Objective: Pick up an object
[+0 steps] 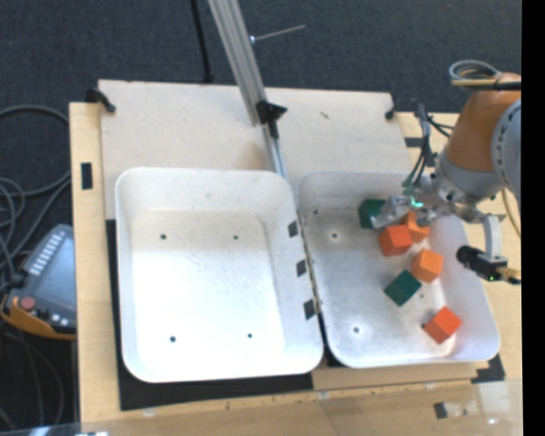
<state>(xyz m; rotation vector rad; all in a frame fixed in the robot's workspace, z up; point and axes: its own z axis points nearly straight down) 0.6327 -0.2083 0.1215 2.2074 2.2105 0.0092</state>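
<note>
Reaching into the right bin (345, 343), the gripper (412, 205) hovers over a clustered orange block (397, 239) and green block (372, 213); whether its jaws are open cannot be told. A clean pick likely needs one isolated block. Three more blocks (403, 288) lie near; the left bin (209, 361) adjoins.

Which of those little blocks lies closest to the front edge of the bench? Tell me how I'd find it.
Look at the right-hand white bin. In its near right corner lies an orange block, alone by the rim. The other orange blocks sit farther back, and its nearest neighbour is a green block.
</note>
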